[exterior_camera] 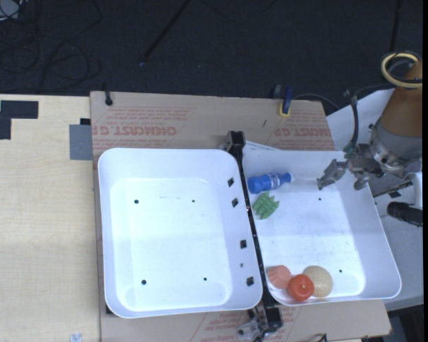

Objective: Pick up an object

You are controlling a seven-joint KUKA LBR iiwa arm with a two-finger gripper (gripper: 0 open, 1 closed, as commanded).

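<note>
In the right bin lie a blue bottle near the far left corner and a green leafy piece just below it. At the bin's near edge sit a pink piece, a red-orange round object and a beige ball, close together. My gripper hangs over the far right part of this bin, its fingers spread apart with nothing between them. It is well to the right of the bottle.
The left bin stands beside the right one, with a black divider between them. Brown cardboard lies beneath both bins. A blue-and-yellow clamp stands at the cardboard's far edge.
</note>
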